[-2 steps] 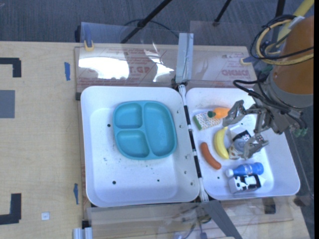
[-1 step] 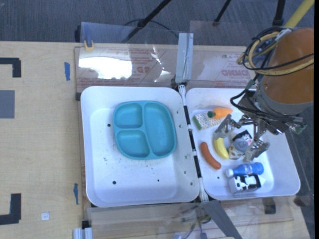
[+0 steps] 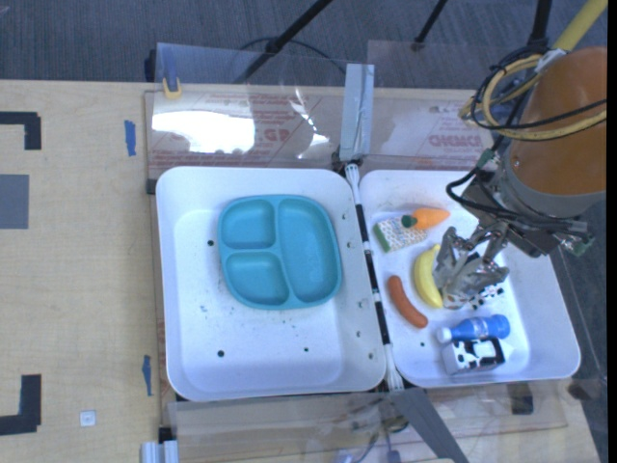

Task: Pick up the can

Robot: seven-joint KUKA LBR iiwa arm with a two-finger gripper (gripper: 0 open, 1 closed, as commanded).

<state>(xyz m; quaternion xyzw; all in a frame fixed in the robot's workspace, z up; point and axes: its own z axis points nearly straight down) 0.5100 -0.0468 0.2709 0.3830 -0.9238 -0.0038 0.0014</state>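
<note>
A small white can with green markings (image 3: 398, 231) lies on its side at the upper left of the right bin (image 3: 554, 340), just left of an orange carrot (image 3: 427, 218). My gripper (image 3: 469, 276) hangs low over the middle of that bin, right beside a yellow banana (image 3: 425, 278) and to the lower right of the can, apart from it. The metal of the gripper hides what lies directly beneath it.
A red hot dog (image 3: 406, 301) lies left of the banana. A blue bottle (image 3: 479, 328) and a cow-print carton (image 3: 473, 354) sit near the bin's front. The left bin (image 3: 183, 258) holds a teal divided plate (image 3: 280, 251). A clear panel stands behind both bins.
</note>
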